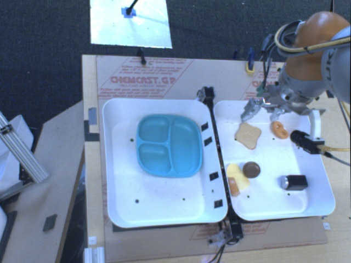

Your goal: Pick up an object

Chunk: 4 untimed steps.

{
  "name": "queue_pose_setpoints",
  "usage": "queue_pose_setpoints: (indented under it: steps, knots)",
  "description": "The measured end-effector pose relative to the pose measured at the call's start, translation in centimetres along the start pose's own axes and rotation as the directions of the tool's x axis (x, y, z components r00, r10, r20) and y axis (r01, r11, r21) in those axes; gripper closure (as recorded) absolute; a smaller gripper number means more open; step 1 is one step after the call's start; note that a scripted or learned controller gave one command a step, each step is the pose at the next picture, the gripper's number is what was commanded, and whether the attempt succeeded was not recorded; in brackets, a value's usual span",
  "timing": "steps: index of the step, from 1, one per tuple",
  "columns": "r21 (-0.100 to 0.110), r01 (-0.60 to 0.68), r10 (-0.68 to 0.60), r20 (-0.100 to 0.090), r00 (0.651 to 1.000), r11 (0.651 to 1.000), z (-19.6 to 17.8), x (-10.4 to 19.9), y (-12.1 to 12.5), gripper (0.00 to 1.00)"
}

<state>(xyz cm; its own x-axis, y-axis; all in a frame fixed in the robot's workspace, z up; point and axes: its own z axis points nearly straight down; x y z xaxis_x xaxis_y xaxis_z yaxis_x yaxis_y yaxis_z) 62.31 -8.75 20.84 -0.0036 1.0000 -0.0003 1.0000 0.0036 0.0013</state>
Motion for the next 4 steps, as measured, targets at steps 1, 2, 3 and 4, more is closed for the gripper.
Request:
queue_pose_setpoints:
  steps: [1,2,3,4]
  knots:
    - [0.001,0.000,0.000,0.000,1.000,1.000,4.6,0.0,0.9,0.00]
    - [0.000,-0.002,0.002,0.000,1.000,1.000,9.1,-0.5,1.7,0.00]
    - [-0.002,-0.002,0.002,0.000,1.000,1.000,12.3,-0.5,1.9,0.00]
    - [-0.015,-0.003,0.003,0.003,1.000,1.000,10.7,-0.6,2.2,1.00]
